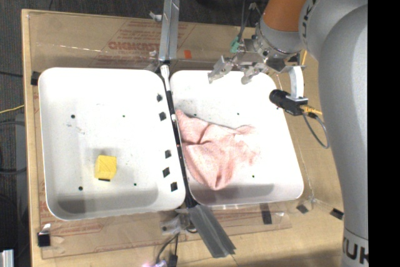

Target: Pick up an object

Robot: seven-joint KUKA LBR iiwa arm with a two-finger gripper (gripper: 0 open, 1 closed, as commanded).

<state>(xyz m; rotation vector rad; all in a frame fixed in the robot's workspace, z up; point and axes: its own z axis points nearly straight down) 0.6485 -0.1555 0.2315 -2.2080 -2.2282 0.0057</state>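
A crumpled pink cloth (pixel 217 148) lies in the right bin (pixel 281 153), spread from its left wall toward the middle. A small yellow block (pixel 105 167) sits in the left bin (pixel 62 97), toward the front. My gripper (pixel 232 74) hangs over the back edge of the right bin, well above and behind the cloth. Its two grey fingers (pixel 218 72) stand apart with nothing between them.
A grey divider bar (pixel 169 34) runs between the bins, with black clips along the seam. The arm's grey body fills the right side, and a black cable connector (pixel 286 100) juts over the right bin's far right corner.
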